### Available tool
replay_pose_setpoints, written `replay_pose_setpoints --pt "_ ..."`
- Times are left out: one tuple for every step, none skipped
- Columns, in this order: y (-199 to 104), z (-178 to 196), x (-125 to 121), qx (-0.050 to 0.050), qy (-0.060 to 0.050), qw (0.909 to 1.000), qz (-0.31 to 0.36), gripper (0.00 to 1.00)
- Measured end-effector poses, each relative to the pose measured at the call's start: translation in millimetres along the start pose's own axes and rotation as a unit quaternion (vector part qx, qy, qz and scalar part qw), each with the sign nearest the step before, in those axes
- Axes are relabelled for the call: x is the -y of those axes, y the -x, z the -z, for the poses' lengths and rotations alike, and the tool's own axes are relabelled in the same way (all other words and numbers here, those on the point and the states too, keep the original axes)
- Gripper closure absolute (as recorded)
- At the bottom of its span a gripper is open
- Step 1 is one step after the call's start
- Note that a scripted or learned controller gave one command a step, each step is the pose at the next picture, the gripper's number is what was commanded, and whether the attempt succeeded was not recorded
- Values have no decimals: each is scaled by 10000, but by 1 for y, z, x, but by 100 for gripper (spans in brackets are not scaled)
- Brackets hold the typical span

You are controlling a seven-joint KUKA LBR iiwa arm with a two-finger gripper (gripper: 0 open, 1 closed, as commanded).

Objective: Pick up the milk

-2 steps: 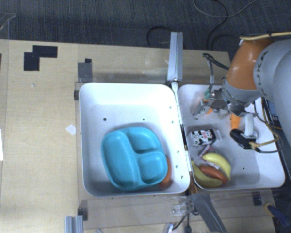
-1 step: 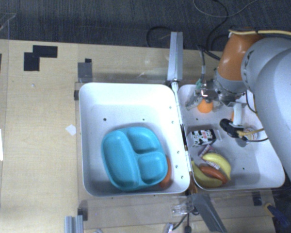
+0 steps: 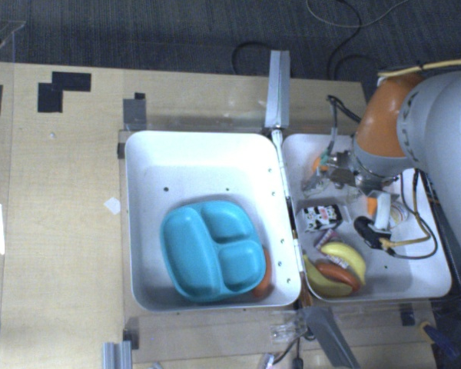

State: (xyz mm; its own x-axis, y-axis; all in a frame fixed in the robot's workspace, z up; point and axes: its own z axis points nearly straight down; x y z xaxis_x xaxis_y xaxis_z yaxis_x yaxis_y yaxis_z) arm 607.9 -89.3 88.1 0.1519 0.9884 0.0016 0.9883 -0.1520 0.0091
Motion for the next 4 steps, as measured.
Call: replay_pose_setpoints --pt "4 0 30 -12 11 9758 -2188 0" --pt "-1 1 30 9 26 9951 -991 0" --pt "-3 12 27 0 55 9952 -973 100" --pt "-6 58 5 6 -35 9992 -390 100"
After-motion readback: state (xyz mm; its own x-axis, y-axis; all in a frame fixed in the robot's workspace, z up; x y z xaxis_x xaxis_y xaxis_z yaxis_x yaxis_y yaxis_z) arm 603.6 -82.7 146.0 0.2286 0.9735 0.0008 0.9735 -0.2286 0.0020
